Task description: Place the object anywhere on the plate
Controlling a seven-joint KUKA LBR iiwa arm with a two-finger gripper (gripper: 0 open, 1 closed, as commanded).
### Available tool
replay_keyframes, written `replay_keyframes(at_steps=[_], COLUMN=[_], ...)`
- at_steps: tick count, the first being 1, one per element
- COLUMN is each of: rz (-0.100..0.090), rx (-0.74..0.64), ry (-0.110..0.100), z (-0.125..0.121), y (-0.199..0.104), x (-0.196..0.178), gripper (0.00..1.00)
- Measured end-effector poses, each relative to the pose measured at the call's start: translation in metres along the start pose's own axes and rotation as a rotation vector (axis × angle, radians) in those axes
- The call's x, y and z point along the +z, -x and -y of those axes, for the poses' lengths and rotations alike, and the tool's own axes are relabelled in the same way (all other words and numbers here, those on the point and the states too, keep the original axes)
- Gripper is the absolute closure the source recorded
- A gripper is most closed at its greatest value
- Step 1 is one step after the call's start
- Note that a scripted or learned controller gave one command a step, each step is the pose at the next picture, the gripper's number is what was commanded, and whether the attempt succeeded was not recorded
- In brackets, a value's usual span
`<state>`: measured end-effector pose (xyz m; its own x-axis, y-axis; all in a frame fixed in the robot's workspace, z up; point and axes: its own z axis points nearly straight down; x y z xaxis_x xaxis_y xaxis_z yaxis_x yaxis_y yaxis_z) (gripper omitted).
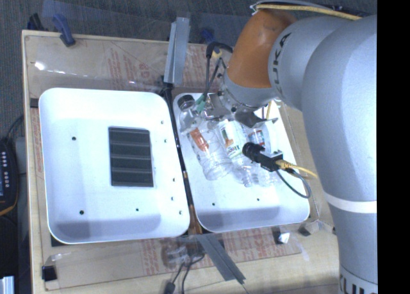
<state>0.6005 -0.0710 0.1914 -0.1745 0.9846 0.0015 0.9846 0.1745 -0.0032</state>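
A dark, ribbed rectangular plate (131, 156) lies flat in the middle of the left white bin (64, 177). Several clear plastic bottles (214, 152) with orange and red labels lie jumbled together in the right bin (256, 212). My gripper (211, 110) is lowered into the far end of the right bin, right over the tops of the bottles. The orange-banded wrist (256, 49) and the grey arm cover part of that bin, and the gripper's tip is lost among the transparent bottles.
A black cable with a yellow end (282, 166) loops from the wrist across the right bin. A grey bracket (176, 49) stands behind the seam between the bins, and blue clamps (64, 33) sit on the bench's far edge.
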Motion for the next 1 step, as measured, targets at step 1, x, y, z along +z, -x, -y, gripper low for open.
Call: replay_keyframes(at_steps=[1], rz=[0.003], rx=[-0.185], ry=[0.002], z=[0.0448], y=[0.0681], x=[-0.0374], gripper=[1.00])
